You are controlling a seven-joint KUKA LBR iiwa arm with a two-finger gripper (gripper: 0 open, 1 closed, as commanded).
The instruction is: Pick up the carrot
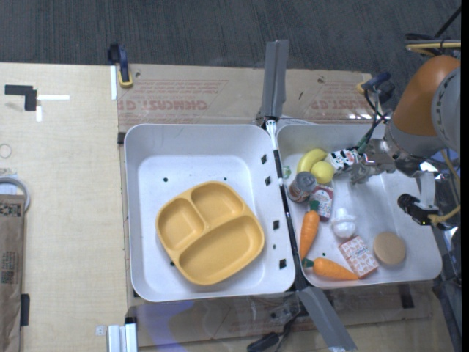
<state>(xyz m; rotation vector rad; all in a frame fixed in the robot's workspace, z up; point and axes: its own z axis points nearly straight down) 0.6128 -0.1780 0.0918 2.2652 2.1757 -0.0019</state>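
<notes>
two carrots are seen in the right bin [432, 270]. one carrot [309, 233] is laid near the bin's left wall, long axis nearly top-to-bottom in the view, narrow end tipped toward the front. the other carrot [335, 270] is laid along the front wall, its tip pointed right, next to a small red-and-white box [358, 256]. the gripper [360, 169] is parked up at the bin's back, well apart from both. the arm [425, 108] is reached in from the right, bent down. finger state honestly can't be made out.
</notes>
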